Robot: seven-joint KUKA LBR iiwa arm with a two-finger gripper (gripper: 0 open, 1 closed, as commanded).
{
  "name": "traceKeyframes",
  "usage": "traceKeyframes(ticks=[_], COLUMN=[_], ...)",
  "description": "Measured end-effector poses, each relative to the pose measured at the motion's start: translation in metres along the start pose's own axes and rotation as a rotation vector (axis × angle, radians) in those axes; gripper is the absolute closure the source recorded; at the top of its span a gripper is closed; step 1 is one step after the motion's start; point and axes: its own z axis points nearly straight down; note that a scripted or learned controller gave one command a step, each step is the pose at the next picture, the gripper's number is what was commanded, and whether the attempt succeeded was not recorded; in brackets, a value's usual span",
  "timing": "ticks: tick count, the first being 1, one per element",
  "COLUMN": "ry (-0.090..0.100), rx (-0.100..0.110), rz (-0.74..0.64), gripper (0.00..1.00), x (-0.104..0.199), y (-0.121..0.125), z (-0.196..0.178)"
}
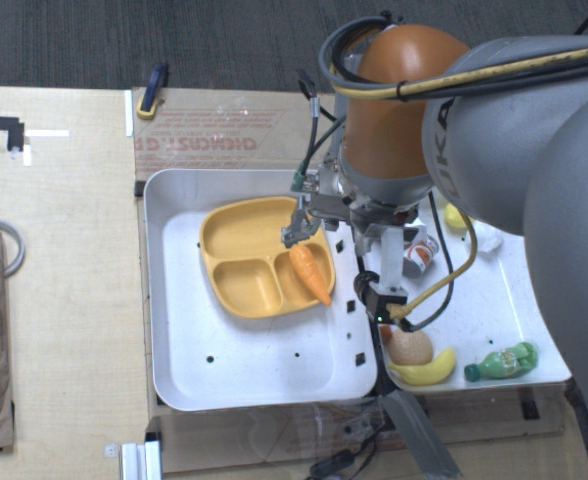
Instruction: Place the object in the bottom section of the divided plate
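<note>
Carrot (312,273) lying in lower right section of yellow divided plate (236,230), tip toward plate's near rim. Looks put down there already. Claw (300,230) just above carrot's top end, on plate's right side. Wide or narrow: cannot tell. Plate sits in left white bin (184,368) for easy reach.

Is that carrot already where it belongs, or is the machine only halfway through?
Looks nearly done: the carrot lies in the lower right section of the yellow divided plate, inside the left bin. In hand: the gripper hangs right above the carrot's top. Left: pull the arm clear. Whether that section counts as the bottom one, I can't tell.
</note>
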Motion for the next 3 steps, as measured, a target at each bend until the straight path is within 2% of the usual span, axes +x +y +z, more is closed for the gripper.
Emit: traceKeyframes(ticks=[3], ry=[0.0], rx=[0.0], rz=[0.0], gripper=[0.0], x=[0.0], y=[0.0], z=[0.0])
